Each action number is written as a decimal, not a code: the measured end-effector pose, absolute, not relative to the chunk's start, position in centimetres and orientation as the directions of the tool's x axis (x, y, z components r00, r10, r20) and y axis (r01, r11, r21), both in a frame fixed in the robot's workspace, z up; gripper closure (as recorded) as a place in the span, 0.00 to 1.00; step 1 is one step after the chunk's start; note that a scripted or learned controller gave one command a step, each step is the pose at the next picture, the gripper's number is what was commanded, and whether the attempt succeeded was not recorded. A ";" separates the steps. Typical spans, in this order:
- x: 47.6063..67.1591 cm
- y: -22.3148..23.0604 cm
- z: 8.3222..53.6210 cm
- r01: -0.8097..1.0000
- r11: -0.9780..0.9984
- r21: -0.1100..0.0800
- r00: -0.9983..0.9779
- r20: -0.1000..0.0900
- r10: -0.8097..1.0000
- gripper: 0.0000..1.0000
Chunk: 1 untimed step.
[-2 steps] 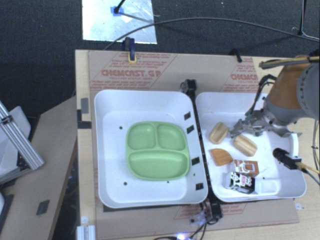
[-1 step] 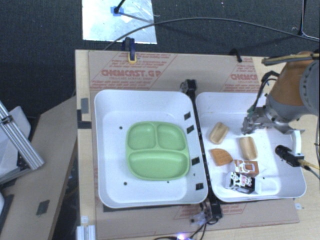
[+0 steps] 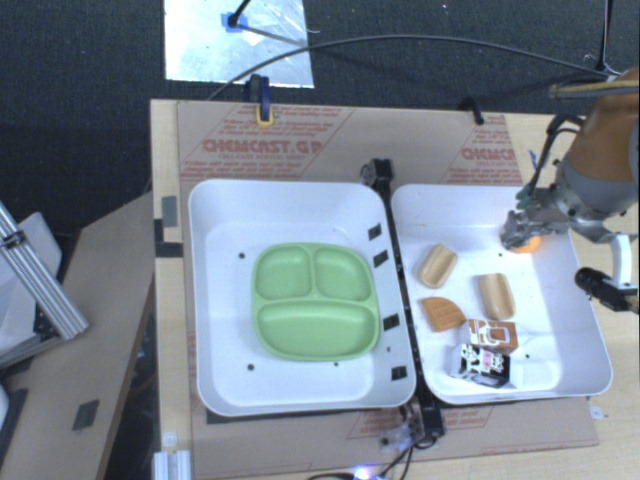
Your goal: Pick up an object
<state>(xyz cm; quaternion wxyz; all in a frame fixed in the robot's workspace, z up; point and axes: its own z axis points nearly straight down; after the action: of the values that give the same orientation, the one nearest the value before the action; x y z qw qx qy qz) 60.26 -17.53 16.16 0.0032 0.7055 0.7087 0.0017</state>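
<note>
Orange item: a small orange object [image 3: 527, 245] lies in the right bin [image 3: 580, 368], near that bin's far right part, partly covered by the tool; its shape and long axis cannot be told.
Tool: the tool [image 3: 520, 230] is down in the right bin, right at the orange item and touching or overlapping it; whether it is released or clenched cannot be told.
Arm: the grey arm [image 3: 600, 158] with its orange band stands over the right bin's far right corner.
Tan roll, first: an oblong tan piece [image 3: 437, 265] lies left of the orange item, well apart, its long axis slanting from near left to far right.
Tan roll, second: another oblong tan piece [image 3: 496, 295] lies nearer than the orange item, its long axis running roughly near to far.
Brown wedge: a flat orange-brown piece [image 3: 443, 313] lies near and left of the orange item, just beside the second roll.
Printed box: a small patterned pack [image 3: 487, 353] lies nearest the camera, well apart from the orange item.
Left bin: the left bin [image 3: 220, 268] holds a green divided plate [image 3: 316, 300], far left of the orange item.
Worktop: the worktop [image 3: 300, 138] carries both bins.
</note>
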 end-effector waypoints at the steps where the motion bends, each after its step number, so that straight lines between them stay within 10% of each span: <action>1: 60.4 -17.6 21.6 1.000 0.006 0.007 -0.006 -0.002 1.000 1.00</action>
<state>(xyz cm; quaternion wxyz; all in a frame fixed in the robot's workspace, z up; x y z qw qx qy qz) 60.44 -17.57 21.63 0.0034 0.7049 0.7093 0.0018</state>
